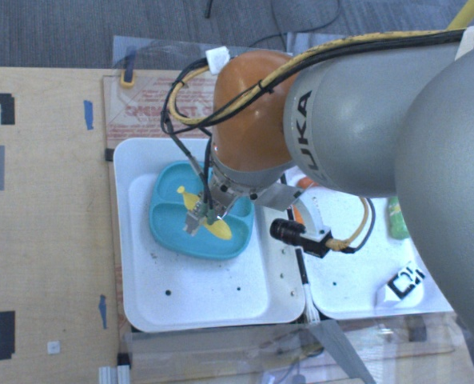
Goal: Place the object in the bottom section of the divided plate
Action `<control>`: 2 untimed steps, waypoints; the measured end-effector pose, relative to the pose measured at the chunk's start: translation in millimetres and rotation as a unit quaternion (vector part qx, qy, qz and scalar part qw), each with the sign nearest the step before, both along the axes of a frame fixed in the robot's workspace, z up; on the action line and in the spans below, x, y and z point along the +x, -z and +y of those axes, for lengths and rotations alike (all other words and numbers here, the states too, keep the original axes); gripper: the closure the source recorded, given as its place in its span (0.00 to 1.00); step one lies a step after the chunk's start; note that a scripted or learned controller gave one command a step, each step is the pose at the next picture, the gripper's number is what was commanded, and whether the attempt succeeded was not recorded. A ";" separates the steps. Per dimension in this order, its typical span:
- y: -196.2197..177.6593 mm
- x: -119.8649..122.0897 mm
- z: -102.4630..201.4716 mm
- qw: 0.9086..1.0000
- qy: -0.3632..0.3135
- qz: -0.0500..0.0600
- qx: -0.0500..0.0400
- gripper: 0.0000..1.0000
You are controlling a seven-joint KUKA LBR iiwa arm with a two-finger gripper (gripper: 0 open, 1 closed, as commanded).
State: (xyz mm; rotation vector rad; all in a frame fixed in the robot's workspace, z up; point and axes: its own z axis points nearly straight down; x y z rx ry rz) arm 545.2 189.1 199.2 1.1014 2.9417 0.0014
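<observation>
Camera view takes in two shallow white bins side by side: a left bin [141, 294] and a right bin [340, 286]. One blue divided plate [166, 222] of smooth plastic, rounded at its corners and split by raised ridges, lies in the left bin's upper half. One yellow banana-shaped object [218, 229], glossy like a toy, lies on the plate near its lower right part, and a smaller yellow piece [187, 198] shows above it toward the plate's middle. Whether the two are one thing or separate cannot be told, nor which exact section the lower one occupies.

One grey arm [364, 110] with its orange band [248, 118] reaches over the left bin, and its gripper [201, 218] sits right above the plate, just beside the yellow object. How the gripper stands, and whether it grasps anything, cannot be told.

In the right bin lie one green object [397, 218] at the far edge, one orange item [299, 184] mostly hidden under the arm, and one black-and-white marked piece [404, 282].
</observation>
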 end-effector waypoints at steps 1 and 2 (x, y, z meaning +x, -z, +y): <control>-20.3 33.1 -7.7 1.000 0.031 -0.002 0.000 1.00; -37.6 -35.8 -15.9 0.993 -0.118 0.000 0.000 1.00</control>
